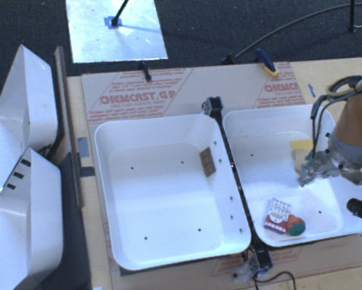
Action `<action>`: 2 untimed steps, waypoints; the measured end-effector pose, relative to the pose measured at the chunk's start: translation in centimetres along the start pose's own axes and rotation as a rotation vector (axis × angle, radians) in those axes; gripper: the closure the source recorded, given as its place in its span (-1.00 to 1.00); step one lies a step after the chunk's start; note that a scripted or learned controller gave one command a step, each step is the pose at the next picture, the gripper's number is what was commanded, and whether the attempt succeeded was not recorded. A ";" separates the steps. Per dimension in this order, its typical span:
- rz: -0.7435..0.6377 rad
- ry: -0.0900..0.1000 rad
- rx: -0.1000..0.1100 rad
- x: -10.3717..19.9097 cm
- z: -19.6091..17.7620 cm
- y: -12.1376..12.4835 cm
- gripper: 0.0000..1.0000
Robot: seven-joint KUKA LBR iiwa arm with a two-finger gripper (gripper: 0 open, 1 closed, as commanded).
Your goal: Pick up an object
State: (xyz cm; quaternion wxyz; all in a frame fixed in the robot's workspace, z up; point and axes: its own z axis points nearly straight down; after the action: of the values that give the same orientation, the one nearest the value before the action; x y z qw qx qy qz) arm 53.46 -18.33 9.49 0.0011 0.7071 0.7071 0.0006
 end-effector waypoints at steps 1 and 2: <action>-0.002 0.000 -0.002 1.0 -4.9 0.2 1.00; -0.001 0.000 -0.003 1.6 -10.2 -0.5 1.00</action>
State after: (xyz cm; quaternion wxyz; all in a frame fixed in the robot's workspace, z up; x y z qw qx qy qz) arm 52.96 -16.70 19.69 0.0022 0.7067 0.7075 0.0015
